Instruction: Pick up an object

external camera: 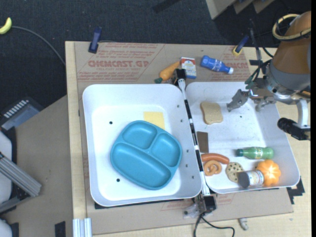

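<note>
The gripper (240, 98) hovers over the right bin (276, 132), just right of the bread slice (212, 112); its state is too small to tell, the arm (291, 58) cut off.

Blue plate (145, 154), yellow cheese slice (154, 118), green bottle (254, 153), white bins (94, 132)
</note>
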Robot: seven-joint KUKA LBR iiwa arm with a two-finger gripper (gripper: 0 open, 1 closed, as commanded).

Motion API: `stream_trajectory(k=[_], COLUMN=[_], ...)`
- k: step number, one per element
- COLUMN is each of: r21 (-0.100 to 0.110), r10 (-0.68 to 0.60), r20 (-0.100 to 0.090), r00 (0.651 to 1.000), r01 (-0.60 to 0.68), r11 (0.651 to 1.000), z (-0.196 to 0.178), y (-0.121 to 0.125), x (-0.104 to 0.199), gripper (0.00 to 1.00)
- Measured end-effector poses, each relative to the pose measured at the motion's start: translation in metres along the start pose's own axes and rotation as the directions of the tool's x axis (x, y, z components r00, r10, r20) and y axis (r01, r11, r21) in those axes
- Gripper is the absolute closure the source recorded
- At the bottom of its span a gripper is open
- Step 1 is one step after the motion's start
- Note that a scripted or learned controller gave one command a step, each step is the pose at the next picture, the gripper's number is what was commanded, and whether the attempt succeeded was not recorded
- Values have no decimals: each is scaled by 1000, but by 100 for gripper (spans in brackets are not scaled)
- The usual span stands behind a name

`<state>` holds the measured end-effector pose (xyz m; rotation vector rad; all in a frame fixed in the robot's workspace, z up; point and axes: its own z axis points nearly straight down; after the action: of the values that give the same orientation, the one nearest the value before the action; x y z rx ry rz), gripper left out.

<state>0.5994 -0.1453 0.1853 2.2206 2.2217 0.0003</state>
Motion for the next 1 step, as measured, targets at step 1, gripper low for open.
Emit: stream_trajectory(k=[1], r21=[0], r10=[-1], r20=[-1], r00=[1000], r01=[1], r11=[1000], z=[101], y=[10], x=[49], gripper=[0])
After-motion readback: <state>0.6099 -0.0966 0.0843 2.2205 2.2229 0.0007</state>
